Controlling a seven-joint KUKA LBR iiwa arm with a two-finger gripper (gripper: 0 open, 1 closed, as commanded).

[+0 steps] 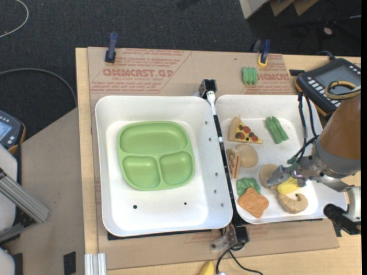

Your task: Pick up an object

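Observation:
The right bin [259,99] holds several toy foods. A pizza slice [243,132] and a green ridged piece [276,129] lie at the back. A tan round piece [247,156], a green leafy piece [247,184] and an orange chunk [253,203] lie nearer the front left. My gripper [285,178] is low over the bin's front right, right above a yellow piece [288,187], with a tan curved piece [293,202] just in front of it. A brownish round piece [266,174] sits against the gripper's left side.
The left bin [109,171] holds a green divided plate [155,154]. A small green ridged toy [249,75] lies on the brown board behind the right bin. A black pendant [332,85] and cables sit at the right, close to the arm.

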